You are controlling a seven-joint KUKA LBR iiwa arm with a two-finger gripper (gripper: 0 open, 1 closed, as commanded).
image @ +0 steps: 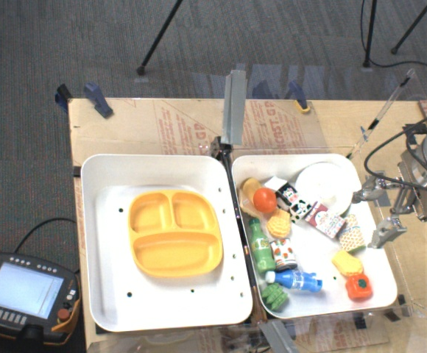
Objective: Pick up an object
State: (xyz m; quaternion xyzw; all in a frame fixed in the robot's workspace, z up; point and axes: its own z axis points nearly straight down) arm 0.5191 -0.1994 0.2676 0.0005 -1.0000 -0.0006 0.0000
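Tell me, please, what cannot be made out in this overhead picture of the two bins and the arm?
- Tool: small and cluttered at the right bin's edge in the camera view; its state is unreadable.
- Arm: cut off near the right side.
- Green toy: half tucked against the right bin wall; its kind is unclear.
- Carton labels: too small to read.
- Pendant screen: glare, bottom edge cut.

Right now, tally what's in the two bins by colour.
Yellow: 3 - divided tray, corn, block
Green: 2 - bottle, bumpy toy
Orange-red: 2 - tomato, carton
White: 1 - plate
Blue: 1 - water bottle
Total: 9
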